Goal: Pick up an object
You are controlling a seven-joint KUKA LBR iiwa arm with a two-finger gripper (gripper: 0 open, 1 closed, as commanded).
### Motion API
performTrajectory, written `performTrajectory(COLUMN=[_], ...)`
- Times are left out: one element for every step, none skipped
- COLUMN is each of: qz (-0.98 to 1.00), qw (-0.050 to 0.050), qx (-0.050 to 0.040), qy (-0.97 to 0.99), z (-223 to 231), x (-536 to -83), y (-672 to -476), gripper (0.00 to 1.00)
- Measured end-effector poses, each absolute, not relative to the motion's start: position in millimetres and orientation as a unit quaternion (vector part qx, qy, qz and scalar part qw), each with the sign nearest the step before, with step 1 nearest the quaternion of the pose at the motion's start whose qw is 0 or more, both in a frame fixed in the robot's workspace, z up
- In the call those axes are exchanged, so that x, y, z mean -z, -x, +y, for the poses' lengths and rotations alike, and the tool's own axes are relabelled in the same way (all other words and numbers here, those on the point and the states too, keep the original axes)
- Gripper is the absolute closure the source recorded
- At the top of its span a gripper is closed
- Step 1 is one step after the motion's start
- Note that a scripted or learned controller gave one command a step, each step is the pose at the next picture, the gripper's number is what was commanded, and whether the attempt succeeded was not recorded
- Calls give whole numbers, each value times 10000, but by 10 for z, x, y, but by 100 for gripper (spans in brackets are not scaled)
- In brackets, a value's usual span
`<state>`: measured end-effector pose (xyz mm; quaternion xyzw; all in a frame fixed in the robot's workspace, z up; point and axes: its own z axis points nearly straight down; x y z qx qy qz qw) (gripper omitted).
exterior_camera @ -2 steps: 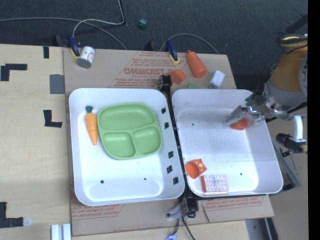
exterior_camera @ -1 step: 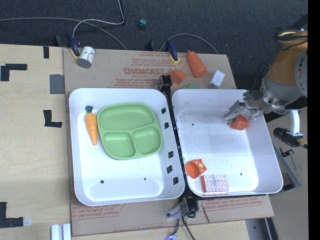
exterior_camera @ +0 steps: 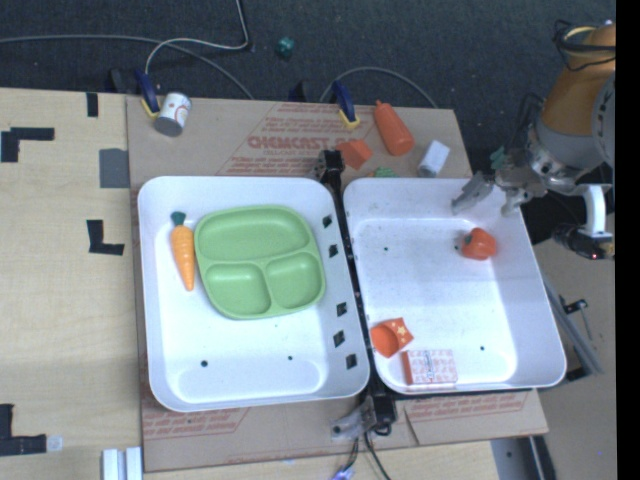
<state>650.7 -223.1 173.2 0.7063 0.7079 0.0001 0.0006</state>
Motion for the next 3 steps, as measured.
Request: performTrajectory(qz=[7078,7084,7080], qw=[19,42,2], qx=[-2,-7,-6], qy=[-7064,-7057,-7062], z=[-2237,-2236,-1730], x=[-873,-977,-1406], y=[-6273,-6283,-6689], gripper=[0,100,100])
